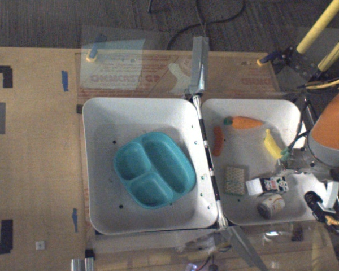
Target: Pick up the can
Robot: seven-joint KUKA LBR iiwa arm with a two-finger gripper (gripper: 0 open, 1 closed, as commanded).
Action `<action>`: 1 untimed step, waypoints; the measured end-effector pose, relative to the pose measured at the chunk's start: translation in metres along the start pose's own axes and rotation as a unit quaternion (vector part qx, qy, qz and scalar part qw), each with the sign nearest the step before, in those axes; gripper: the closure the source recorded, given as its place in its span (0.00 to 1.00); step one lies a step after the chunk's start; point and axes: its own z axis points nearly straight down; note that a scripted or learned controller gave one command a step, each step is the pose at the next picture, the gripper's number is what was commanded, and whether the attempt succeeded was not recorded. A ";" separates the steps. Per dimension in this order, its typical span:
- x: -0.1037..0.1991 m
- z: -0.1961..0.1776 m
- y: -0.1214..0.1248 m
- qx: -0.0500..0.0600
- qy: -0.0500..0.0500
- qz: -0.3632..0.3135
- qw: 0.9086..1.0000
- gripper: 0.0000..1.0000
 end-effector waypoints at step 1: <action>-0.020 -0.036 0.036 0.004 0.004 -0.163 0.987 1.00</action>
